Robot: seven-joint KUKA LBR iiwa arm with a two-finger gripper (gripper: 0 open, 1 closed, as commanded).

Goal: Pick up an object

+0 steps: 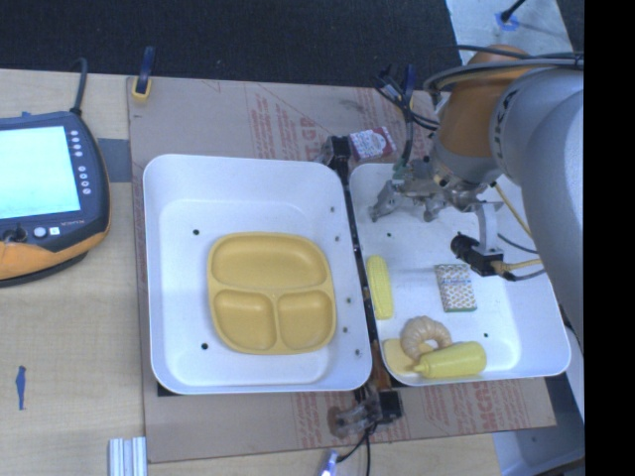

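The gripper point(417, 201) is hanging over the far end of the right bin point(526, 360), fingers spread and holding nothing. The corn cob point(379, 287), patterned card point(455, 288), pastry point(425, 334) and yellow bottle point(451, 361) are lying below it, toward the near edge. Risk: closing here is likely catching only air

Bench point(60, 345) with two bins point(169, 266)

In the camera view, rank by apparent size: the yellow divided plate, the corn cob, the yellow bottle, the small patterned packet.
1. yellow divided plate, clearly largest.
2. yellow bottle and corn cob: too alike to rank.
3. patterned packet, smallest.
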